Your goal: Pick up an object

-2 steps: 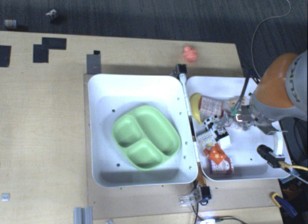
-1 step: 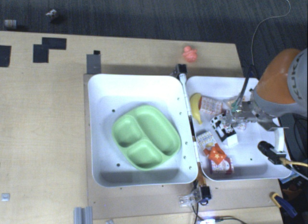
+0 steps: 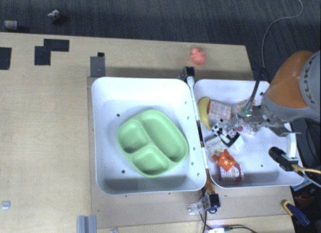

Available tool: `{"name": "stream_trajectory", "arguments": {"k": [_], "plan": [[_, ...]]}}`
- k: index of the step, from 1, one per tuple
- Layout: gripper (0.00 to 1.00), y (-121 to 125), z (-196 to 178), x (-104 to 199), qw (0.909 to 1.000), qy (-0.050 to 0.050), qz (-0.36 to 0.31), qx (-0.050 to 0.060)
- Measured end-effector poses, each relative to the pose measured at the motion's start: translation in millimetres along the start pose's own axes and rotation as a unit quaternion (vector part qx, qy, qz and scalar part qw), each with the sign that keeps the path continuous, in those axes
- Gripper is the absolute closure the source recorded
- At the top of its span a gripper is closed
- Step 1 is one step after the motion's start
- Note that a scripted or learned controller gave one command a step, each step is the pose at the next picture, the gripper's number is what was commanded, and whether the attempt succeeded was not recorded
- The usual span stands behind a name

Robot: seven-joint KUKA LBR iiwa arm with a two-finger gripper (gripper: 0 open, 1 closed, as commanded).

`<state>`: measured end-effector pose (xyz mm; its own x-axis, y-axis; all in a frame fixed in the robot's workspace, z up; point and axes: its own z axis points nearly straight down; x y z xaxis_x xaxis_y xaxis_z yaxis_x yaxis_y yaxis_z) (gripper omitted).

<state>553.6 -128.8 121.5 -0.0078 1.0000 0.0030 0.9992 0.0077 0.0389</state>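
The right bin holds a small heap of things along its left side. A yellow banana-shaped piece lies by the divider, with a white and pink packet beside it. Below them sit a black and white patterned object and an orange and red packet. My gripper hangs low over the middle of this bin, right beside the patterned object and the white packet. Nothing can be made out between its tips.
The left bin carries a green divided plate. A pink lump lies on the bench behind the bins. The grey arm with its orange band comes in over the right bin's far right side.
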Motion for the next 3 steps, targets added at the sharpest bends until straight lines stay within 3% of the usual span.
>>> {"name": "stream_trajectory", "arguments": {"k": [1,2,3], "plan": [[0.0,-5,11,7,1.0,-0.003,0.002,0.003],[1.0,-1,-2,9,1.0,-0.001,-0.001,0.0],[0.0,-2,-1,9,1.0,-0.001,-0.001,0.0]]}}
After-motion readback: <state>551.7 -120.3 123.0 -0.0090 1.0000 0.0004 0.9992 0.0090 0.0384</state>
